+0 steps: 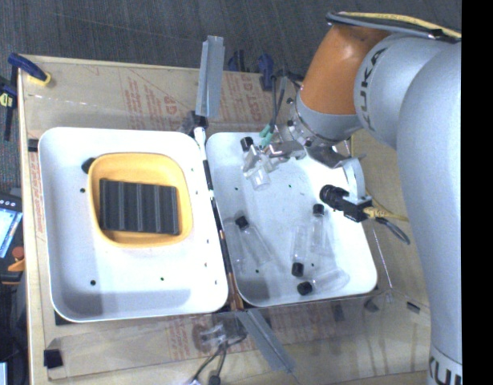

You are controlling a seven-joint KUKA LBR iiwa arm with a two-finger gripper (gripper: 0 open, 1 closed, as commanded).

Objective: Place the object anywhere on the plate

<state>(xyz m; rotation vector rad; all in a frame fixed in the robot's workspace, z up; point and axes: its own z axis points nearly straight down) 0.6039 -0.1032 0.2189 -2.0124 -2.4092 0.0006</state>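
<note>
The two-finger gripper point(258, 163) hangs over the right white bin's point(358, 283) upper-left corner; whether it grips anything cannot be told. Clear black-capped vials point(298, 251) lie scattered below it; the yellow rectangular plate point(140, 167) sits in the left white bin point(62, 287).

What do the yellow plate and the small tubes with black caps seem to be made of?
The plate looks like matte yellow plastic with a dark ribbed inset, though the look leaves ceramic open. The tubes look like clear plastic or glass: the white bin shows through them.

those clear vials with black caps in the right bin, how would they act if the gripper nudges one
The vials lie on their sides and look round, so one would probably roll. Clear and small, they seem light, likely sliding easily on the smooth bin. If glass, they may be fragile; I can't tell.
</note>
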